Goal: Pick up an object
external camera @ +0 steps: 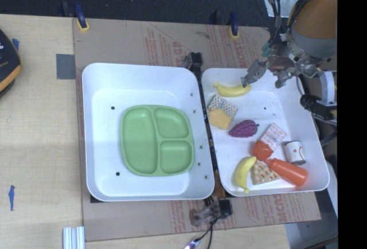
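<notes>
The gripper [267,77] hangs over the right bin [318,144] at its 12 o'clock edge, fingers spread wide with nothing between them. One fingertip sits just beside the yellow banana [231,90]. Toward 6 o'clock lie a purple grape bunch [243,128], an orange bottle [282,167] and a second banana [244,172]. The left bin [92,127] holds a green divided plate [156,140].

Even overhead light, fairly bright. Left bin [97,127] floor is near blown-out white, with a grey shade band along its upper inside wall. Soft, short shadows under the toys. Image soft and low-res; arm [315,7] at upper right slightly blurred. Dark backdrop loses detail.
</notes>
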You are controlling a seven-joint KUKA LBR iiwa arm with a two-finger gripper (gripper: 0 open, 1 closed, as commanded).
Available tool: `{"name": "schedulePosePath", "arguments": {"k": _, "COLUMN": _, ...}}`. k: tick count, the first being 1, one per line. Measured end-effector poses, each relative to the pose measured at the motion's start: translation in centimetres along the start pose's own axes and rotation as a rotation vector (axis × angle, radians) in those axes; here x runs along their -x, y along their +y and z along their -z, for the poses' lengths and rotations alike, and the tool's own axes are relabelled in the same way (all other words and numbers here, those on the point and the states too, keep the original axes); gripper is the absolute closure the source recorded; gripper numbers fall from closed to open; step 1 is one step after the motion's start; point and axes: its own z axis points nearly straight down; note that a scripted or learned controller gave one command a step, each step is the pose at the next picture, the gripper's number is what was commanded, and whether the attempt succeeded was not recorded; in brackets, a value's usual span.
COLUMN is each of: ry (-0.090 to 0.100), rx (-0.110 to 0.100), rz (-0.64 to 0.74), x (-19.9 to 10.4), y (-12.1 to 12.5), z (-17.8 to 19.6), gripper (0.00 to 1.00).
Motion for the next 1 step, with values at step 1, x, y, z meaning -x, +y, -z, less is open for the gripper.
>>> {"name": "schedulePosePath", "arguments": {"k": 1, "ry": -0.001, "rx": -0.001, "rz": 0.0, "x": 0.64, "y": -2.89, "z": -7.15, "gripper": 0.0}}
